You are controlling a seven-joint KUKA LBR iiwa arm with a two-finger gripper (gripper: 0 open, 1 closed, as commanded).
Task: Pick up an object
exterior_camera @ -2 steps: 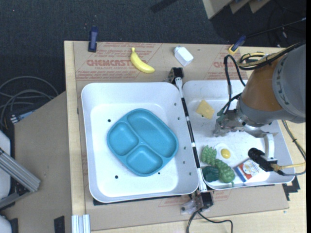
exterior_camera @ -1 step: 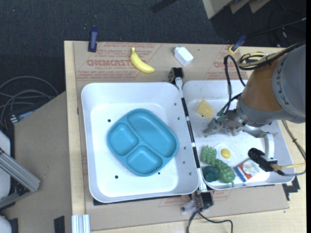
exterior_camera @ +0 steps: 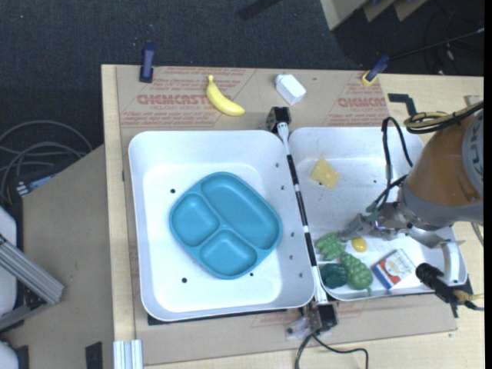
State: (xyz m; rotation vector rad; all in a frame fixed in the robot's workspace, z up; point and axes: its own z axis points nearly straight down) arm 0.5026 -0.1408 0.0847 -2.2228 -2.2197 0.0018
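Observation:
The right bin (exterior_camera: 350,141) holds several small things. A pale yellow block (exterior_camera: 324,173) lies near its back left. At the front left sit a light green bumpy piece (exterior_camera: 332,244), a second green piece (exterior_camera: 357,270) and a dark teal piece (exterior_camera: 332,274). A small yellow ball (exterior_camera: 358,244) lies between them, and a red, white and blue card box (exterior_camera: 393,268) rests at the front. My gripper (exterior_camera: 367,223) hangs low over the bin, just above and right of the yellow ball. Nothing shows held in it.
A blue divided plate (exterior_camera: 224,223) fills the middle of the left bin (exterior_camera: 146,160). On the bench behind the bins lie a banana (exterior_camera: 223,98) and a white block (exterior_camera: 290,89). Black cables (exterior_camera: 396,141) loop over the right bin's back edge.

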